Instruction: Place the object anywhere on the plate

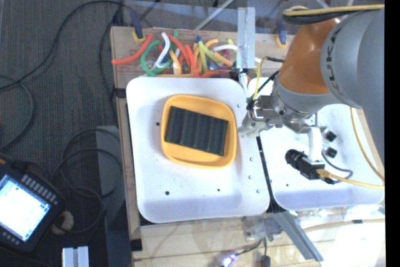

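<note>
Here we are at the bench, and the dark ribbed block [195, 130] is lying flat on the yellow plate [170, 150], well inside its rim and covering most of the middle. The plate sits in the left white bin [187, 197], a bit toward the back.

Over on the right, the grey arm [356, 53] reaches in, its orange band [306, 65] bright above the wrist. The gripper [265, 115] hangs over the seam between the two bins, just beside the plate's right edge but apart from the block. From up here the wrist hides its underside, so I can't tell whether it's open or closed, and I see nothing held in it.

A black fitting with a yellow cable [305, 162] juts out over the right bin [325, 194]. At the back of the bench there's a tangle of coloured tubes [181, 53], orange, green and white. On the floor to the left, a lit handheld screen [22, 209].
</note>
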You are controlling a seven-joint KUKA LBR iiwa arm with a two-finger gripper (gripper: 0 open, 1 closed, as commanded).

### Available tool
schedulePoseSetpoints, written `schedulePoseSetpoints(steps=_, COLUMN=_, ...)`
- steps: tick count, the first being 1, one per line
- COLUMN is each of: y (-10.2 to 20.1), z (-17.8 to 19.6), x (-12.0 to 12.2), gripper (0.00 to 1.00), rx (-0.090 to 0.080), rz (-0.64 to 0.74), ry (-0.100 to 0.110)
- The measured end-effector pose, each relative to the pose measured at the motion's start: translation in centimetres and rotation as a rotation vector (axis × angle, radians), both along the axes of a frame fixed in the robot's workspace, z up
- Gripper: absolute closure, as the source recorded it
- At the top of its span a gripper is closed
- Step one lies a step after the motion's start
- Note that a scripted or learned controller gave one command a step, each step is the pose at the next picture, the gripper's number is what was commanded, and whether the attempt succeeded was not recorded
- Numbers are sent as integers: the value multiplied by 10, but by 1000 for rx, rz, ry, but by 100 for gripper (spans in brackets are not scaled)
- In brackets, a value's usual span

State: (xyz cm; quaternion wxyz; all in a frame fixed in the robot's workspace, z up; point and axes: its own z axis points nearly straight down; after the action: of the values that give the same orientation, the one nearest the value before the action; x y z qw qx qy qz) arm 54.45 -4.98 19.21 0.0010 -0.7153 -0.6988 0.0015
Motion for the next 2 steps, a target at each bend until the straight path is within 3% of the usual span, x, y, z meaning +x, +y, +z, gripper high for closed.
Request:
schedulePoseSetpoints(steps=1, y=25, z=-9, x=45, gripper=100, rx=-2, rz=140, ry=0)
schedulePoseSetpoints(steps=2, y=41, z=-1, x=66, gripper=100, rx=-3, rz=273, ry=-1)
